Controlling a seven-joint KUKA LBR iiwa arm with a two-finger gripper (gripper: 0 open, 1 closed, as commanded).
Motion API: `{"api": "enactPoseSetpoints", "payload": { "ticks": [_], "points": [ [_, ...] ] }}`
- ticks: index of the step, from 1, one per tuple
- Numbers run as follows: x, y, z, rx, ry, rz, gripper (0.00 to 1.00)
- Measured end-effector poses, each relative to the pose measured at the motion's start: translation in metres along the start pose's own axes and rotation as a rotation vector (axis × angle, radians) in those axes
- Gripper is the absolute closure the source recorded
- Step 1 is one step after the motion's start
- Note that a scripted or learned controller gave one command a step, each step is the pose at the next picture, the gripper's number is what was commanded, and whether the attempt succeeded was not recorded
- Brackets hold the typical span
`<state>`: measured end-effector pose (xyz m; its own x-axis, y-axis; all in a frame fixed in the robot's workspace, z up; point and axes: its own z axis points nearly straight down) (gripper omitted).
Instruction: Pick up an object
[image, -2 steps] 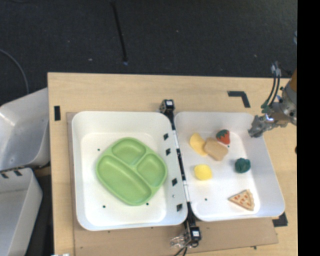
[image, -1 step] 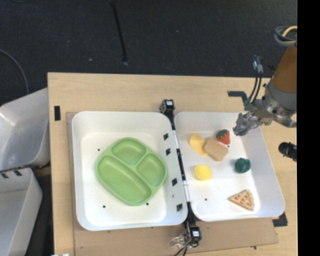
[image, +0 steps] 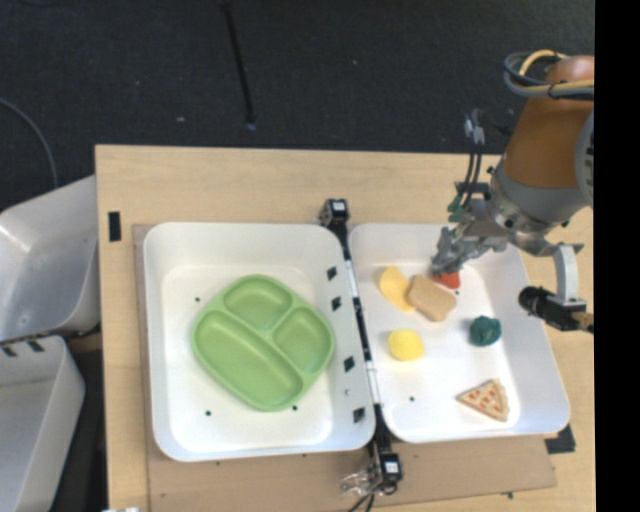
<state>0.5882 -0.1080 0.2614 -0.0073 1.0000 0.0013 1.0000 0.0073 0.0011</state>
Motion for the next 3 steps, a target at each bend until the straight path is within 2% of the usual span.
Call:
{"api": "enactPoseSetpoints", "payload": {
  "ticks": [2,3],
  "points": [
    [0.106,0.005,0.026,0.003,0.0,0.001,1.0],
    [0.152,0.003,0.017,0.0,0.0,0.0,1.0]
  ]
}}
